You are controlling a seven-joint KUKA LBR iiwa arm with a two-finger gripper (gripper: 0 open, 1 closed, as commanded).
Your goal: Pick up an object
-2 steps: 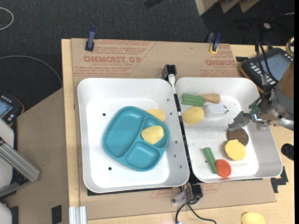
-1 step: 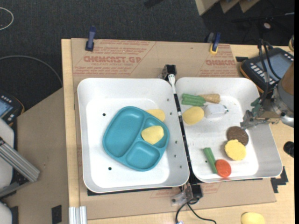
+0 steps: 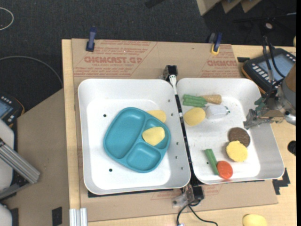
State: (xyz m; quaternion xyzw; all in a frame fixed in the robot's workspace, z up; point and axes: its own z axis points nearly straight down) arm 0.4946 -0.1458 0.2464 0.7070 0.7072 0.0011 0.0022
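With our pincer (image 3: 254,118) at the right bin's (image 3: 270,166) right rim, grip state impossible to tell, we should drop straight onto the brown disc (image 3: 239,135) just left and nearer, avoiding the yellow round piece (image 3: 236,151) touching it.

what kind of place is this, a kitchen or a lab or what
Most likely a robotics lab, not a kitchen: two white bins sit on a board held by clamps, they hold toy food like a carrot, and a control pendant lies nearby.
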